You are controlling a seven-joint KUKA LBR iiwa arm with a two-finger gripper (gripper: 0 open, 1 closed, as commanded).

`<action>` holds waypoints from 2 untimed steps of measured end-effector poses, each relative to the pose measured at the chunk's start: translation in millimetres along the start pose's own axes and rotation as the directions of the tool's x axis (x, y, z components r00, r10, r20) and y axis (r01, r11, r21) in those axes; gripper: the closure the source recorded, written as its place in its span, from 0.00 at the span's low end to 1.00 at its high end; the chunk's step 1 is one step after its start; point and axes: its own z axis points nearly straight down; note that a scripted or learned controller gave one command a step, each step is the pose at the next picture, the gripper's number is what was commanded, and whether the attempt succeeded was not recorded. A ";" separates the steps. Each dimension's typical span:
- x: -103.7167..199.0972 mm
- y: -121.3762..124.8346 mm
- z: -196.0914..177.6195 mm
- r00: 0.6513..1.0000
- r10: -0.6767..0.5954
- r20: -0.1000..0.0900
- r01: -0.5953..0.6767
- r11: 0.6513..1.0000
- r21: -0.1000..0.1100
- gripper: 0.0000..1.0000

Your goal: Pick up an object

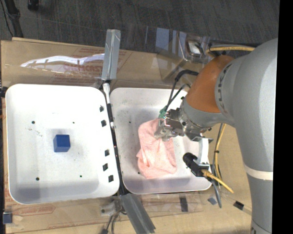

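Our pincer (163,130) sits at the upper edge of the pink cloth (156,150) in the right bin (122,137), grip state we cannot tell; soft, light and floppy, it seems best pinched at a raised fold.

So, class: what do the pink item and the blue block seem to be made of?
Pink item: soft cloth, probably; it lies crumpled in folds, matte.
Blue block: rigid, perhaps plastic or painted wood; crisp edges, flat even faces. The material stays uncertain.
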 end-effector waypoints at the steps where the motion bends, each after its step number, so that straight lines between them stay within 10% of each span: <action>1: -0.2 -0.1 0.0 1.000 0.001 0.000 -0.001 1.000 0.000 0.00; 2: -35.8 38.0 84.8 0.992 -0.124 -0.001 0.124 0.992 -0.006 0.00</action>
